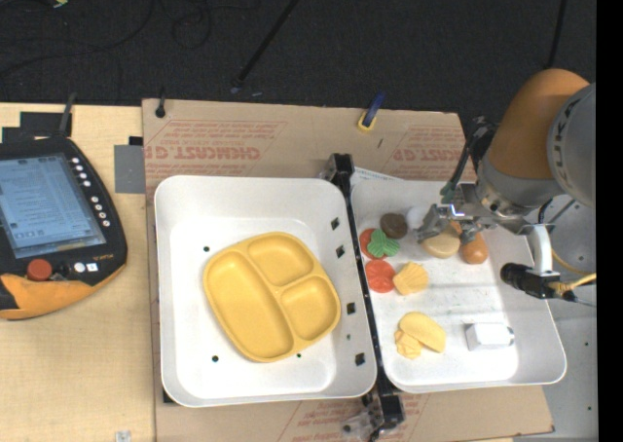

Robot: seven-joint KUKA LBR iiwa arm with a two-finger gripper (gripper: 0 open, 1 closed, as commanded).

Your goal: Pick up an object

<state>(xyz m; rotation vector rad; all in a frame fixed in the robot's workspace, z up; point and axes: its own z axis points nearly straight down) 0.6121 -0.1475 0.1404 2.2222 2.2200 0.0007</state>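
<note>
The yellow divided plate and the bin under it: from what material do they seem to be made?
The yellow divided plate looks like moulded plastic with a smooth, slightly glossy finish: one even colour, rounded compartment ridges, soft highlights. The left white bin also seems plastic, matte to satin, with rounded corners and a thin raised rim; thin painted metal cannot be ruled out.

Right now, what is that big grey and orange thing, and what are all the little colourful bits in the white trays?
That is a robot arm, reaching in from the right. The camera looks down from above the bench. Its gripper works like a hand and hangs over the right bin, near toy food: a brown piece, a green one, a red one and yellow ones. I can't tell whether it holds anything. The left bin has a yellow divided plate. The screen on the left is a control pad.
</note>
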